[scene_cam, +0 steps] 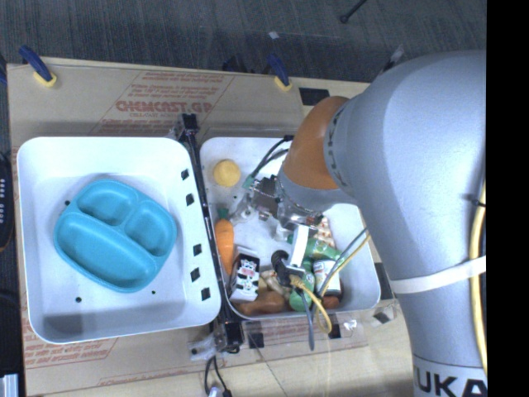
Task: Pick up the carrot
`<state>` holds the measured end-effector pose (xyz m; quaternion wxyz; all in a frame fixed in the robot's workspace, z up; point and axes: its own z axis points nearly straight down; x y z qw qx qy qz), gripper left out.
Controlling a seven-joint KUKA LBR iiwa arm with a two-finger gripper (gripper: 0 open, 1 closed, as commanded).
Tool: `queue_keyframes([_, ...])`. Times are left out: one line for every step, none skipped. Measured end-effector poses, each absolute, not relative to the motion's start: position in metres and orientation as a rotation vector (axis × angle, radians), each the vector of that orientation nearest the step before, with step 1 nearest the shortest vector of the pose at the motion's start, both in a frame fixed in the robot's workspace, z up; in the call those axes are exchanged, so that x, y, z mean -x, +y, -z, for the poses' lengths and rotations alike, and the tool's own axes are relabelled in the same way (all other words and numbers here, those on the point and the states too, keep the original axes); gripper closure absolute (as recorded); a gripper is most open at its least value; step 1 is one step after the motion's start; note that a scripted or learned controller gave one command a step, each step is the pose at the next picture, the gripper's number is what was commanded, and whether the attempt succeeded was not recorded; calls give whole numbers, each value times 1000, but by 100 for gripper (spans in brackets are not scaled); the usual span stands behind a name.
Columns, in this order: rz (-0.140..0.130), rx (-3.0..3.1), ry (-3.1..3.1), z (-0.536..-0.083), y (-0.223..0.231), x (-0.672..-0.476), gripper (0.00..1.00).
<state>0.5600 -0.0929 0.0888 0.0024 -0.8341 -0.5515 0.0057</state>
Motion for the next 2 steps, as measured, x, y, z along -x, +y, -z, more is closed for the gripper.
queue_keyframes([-23,2603,-1740,-99,-91,-560,100])
queue_keyframes([-30,2594,-1744,-108,-90,-560,100])
